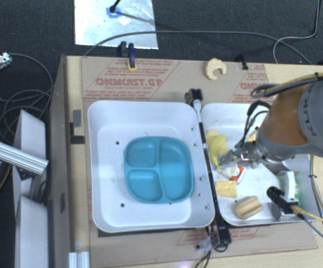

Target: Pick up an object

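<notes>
Judged as the reach-in step, before any grasp; gripper [229, 158] low inside right bin [228, 111], extended in from the right, tip toward the divider between the bins; nothing seen clamped, so no hold claimed; fingers apart or together: cannot tell, too small and blurred against the clutter.

Likeliest target: yellow object [218, 144], banana-like, lying in upper left part of right bin, close along its left wall; just beside gripper tip, up and to the left of it; touching or just apart cannot be told. Red-and-white item [237, 173] just below gripper, near; pale yellow block [226, 189] further toward the front wall; tan cylinder [248, 206] near the bin's front edge, apart from gripper; green-and-white item [289, 183] at right side of bin, by the wrist.

Left bin [111, 121] holding blue divided plate [158, 169], well apart from gripper; pale croissant-shaped thing [216, 68] out on the surface [150, 82] behind the bins, probably out of play.

Next move, as a judgement: settle over one item, yellow object or red-and-white item; close around it; lift straight up. Calls for care with crowding, given close neighbours and the wall right beside yellow object; risk of nudging instead of gripping, or of catching two things at once.
</notes>
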Motion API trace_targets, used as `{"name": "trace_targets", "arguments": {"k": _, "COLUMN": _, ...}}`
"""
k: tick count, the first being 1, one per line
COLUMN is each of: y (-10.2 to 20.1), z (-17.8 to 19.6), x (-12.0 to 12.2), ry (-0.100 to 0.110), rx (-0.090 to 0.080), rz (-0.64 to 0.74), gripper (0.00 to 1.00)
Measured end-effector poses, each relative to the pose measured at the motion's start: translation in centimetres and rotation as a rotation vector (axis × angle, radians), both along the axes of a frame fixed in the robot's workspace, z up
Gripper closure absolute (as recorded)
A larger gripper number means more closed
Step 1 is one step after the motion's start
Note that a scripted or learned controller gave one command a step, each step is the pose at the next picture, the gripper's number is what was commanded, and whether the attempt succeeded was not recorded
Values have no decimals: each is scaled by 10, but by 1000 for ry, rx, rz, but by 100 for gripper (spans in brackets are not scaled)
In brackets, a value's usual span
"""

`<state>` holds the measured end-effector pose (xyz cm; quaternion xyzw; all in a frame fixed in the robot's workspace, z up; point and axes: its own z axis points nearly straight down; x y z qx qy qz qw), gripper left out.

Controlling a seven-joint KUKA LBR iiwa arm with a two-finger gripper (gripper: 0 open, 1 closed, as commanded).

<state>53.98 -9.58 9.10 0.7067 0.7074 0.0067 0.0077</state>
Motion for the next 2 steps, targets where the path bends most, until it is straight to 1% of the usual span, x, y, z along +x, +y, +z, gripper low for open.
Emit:
{"name": "trace_targets", "arguments": {"k": 1, "y": 0, "z": 11, "x": 2, "ry": -4, "rx": -1, "rz": 1, "gripper": 100}}
{"name": "trace_targets", "arguments": {"k": 2, "y": 0, "z": 11, "x": 1, "ry": -4, "rx": -1, "rz": 2, "gripper": 0}}
